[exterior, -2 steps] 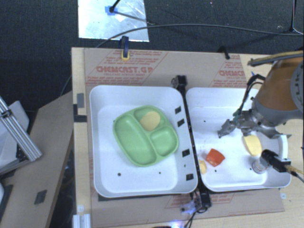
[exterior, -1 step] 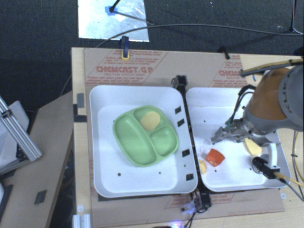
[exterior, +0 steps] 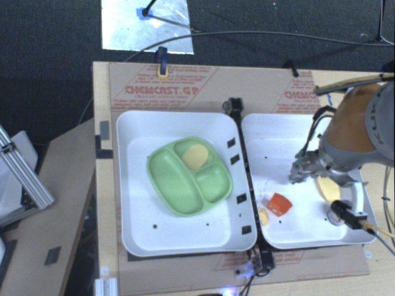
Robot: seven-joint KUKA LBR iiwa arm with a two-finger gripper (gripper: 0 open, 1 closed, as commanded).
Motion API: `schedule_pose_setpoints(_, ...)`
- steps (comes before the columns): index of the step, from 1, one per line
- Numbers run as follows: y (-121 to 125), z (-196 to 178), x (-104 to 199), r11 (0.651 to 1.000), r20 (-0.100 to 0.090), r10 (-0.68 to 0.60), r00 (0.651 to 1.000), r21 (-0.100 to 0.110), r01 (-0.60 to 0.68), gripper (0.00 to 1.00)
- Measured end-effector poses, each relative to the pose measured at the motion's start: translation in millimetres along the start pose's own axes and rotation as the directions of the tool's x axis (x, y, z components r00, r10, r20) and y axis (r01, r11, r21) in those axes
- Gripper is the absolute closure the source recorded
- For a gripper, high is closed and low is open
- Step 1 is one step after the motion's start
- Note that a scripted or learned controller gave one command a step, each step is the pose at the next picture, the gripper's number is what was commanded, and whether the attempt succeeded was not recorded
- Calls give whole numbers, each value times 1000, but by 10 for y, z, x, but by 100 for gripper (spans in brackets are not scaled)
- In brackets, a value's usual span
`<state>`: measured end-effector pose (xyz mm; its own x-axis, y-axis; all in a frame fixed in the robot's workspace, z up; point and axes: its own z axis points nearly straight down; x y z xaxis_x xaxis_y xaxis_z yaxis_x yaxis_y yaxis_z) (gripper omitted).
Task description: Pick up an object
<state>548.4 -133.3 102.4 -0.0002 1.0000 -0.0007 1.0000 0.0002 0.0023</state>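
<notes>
The brown cardboard sheet (exterior: 203, 82) under the 2 bins bears red print reading "CHEMCAST GP". The left white bin (exterior: 139, 227) holds a green 3-compartment plastic plate (exterior: 179, 187) with a pale yellow round piece (exterior: 196, 157) in its 1 o'clock compartment. In the right white bin (exterior: 271, 134), an orange-red block (exterior: 279, 204) lies at 7 o'clock, a small yellow piece (exterior: 263, 216) just beside it. The gripper (exterior: 302, 171) hangs low at 3 o'clock, above and apart from the block; its grip state cannot be determined. A yellow oval object (exterior: 328, 189) lies beneath the wrist.
</notes>
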Motion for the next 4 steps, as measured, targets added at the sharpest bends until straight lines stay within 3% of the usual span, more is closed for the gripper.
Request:
schedule_pose_setpoints(3, 158, -1363, -28, 1000, 1, -5, 1000, -4, 5, 100)
schedule_pose_setpoints(4, 237, -1244, 480, 1000, -2, -9, 1000, 0, 9, 100)
